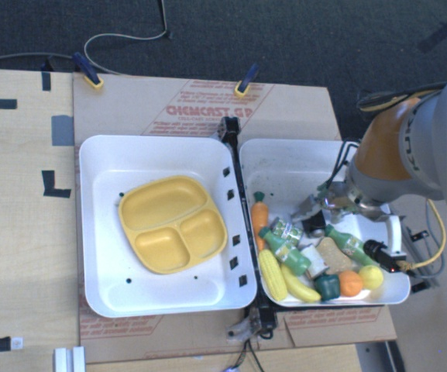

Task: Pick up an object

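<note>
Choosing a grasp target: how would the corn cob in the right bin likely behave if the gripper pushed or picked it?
The corn cob looks like rigid toy plastic, so probably stiff and light. Its rounded, elongated shape suggests it may roll or slip. It lies against the banana near the bin wall, so a push would likely jam.

Worktop (22, 153): pale wood-grain surface with dark tape marks at its left side, and a brown cardboard sheet (200, 107) with red lettering laid flat on it, held at the far edge by two yellow-and-blue clamps (89, 76). Two shallow white bins sit on the cardboard side by side, touching along a black centre seam: left bin (99, 231), right bin (285, 157). A thin cable (122, 41) loops over the dark carpeted floor (300, 22) beyond the worktop's far edge.
</note>
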Robot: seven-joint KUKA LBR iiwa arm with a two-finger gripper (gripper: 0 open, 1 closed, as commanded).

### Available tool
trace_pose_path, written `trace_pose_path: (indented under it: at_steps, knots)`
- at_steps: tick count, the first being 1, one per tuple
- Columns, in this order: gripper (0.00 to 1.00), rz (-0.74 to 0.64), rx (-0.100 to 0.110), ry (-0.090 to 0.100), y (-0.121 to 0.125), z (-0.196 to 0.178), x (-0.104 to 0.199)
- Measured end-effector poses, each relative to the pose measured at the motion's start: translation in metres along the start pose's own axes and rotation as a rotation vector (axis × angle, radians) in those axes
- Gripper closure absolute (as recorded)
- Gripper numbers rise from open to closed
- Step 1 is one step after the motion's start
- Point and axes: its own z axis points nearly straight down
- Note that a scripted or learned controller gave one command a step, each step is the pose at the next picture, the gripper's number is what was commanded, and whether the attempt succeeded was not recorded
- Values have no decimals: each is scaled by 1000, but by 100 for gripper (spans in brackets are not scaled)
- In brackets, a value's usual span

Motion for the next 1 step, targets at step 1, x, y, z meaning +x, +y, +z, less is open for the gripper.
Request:
trace_pose_path:
  at_steps: [1]
  knots:
    - [0,-1,-1,3,-19,-1,-57]
